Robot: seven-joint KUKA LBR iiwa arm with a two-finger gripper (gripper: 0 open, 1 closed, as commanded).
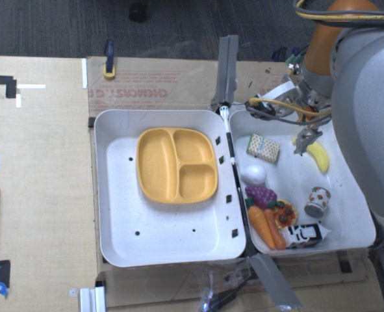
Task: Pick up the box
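This is a robotics lab or test cell, not a home. My grey arm with its orange band comes in at three o'clock, cables looped at the wrist. I work over a pale wooden bench with two shallow white bins: the left bin holds a yellow divided plate, the right bin toy food such as a banana and carrots. A metal divider bar rises at twelve o'clock. A printed cardboard sheet is clamped down by a blue-handled clamp at eleven. Dark grey carpet runs along the top.
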